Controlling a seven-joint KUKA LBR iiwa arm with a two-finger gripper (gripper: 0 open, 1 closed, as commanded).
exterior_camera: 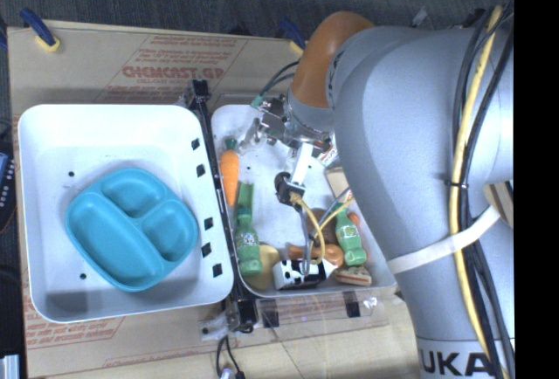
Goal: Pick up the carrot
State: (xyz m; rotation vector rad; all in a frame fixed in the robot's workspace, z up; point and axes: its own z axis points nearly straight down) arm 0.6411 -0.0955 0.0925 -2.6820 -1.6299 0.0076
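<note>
**A:** What is on the bench, starting from the left?

**B:** Item one: left bin, white, well left of the carrot. It contains one blue divided plate, lying flat.

**A:** And the carrot itself?

**B:** Item two: carrot, orange, in the right bin. It lies lengthwise along that bin's left wall, thick end toward the top of the view.
Item three: green bottle, just below the carrot and by the same wall.
Item four: gripper, up and to the right of the carrot, near its thick end. The carrot lies apart from it. I cannot tell whether the gripper is spread or closed.

**A:** Further right?

**B:** Item five: cow-patterned toy, below and right of the carrot.
Item six: second green bottle, further right again.
Item seven: grey arm, with its orange band, right of everything.
</note>
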